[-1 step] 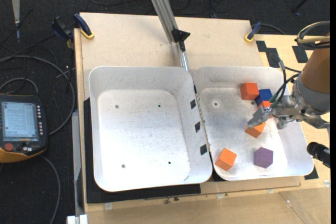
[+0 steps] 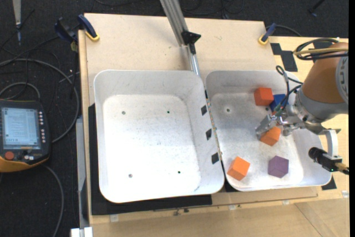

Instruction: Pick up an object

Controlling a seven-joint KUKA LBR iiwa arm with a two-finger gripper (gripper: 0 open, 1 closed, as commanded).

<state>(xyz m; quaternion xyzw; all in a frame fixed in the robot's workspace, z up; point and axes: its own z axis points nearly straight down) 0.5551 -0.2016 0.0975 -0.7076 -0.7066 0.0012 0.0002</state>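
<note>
My gripper is low in the right bin, reaching in from the right. An orange block sits tilted directly beneath its tip, partly covered by it. Just behind, toward the far wall, are an orange cube and a small blue piece beside the gripper body. Nearer the front of that bin rest another orange cube and a purple cube, both apart from the gripper.
The left bin adjoins the right one along a shared rim. A slanted metal pole crosses above the bench's back. Cables and a black part hang off the arm near the right bin's front right corner.
</note>
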